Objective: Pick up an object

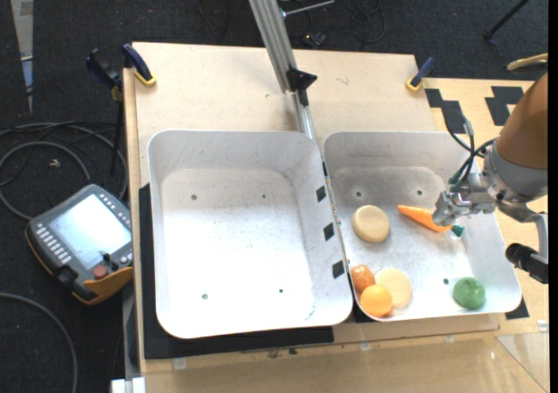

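- The gripper (451, 213) is seen at the right of the frame, low over the right bin (384, 149), at the end of the grey arm (521, 165) entering from the right edge.
- Whether its fingers are apart or closed cannot be told; they are too small and blurred, and nothing can be confirmed as held.
- An orange carrot (420, 217) lies just left of the gripper, its thick end touching or tucked under the gripper tip.
- A pale round object (371, 224) rests further left, near the bin's centre.
- A small reddish-brown piece (362, 276), an orange ball (376, 300) and a cream ball (395, 285) are clustered at the bin's lower left corner.
- A green ball (469, 293) sits at the lower right corner, well apart from the cluster.
- The left bin (174, 156) is placed beside the right one.
- A teach pendant (78, 243) lies at the left of the frame; no writing can be read.
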Robot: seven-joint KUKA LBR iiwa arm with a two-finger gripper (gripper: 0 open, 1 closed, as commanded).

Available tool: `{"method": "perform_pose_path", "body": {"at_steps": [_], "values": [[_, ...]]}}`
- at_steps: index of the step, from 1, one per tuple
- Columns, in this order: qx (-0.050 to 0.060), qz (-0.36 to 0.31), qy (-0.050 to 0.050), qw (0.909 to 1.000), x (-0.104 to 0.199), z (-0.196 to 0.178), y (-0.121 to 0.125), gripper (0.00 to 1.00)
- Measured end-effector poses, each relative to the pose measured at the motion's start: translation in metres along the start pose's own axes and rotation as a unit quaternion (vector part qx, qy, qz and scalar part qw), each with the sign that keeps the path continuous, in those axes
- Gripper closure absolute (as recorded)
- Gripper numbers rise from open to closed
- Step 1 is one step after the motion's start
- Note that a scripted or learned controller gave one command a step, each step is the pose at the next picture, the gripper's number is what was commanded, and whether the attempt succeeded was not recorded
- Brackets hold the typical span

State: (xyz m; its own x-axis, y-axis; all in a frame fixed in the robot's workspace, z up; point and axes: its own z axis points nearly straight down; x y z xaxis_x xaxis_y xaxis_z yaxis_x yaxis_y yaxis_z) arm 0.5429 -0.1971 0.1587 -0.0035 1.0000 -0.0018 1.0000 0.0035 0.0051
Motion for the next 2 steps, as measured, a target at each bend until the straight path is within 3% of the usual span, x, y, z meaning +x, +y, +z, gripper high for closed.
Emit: {"method": "perform_pose_path", "body": {"at_steps": [1, 2], "values": [[0.0, 0.001, 0.0, 1.0, -0.006, -0.049, -0.006, 1.0], [0.0, 0.0, 0.0, 1.0, -0.006, -0.074, -0.005, 1.0]]}}
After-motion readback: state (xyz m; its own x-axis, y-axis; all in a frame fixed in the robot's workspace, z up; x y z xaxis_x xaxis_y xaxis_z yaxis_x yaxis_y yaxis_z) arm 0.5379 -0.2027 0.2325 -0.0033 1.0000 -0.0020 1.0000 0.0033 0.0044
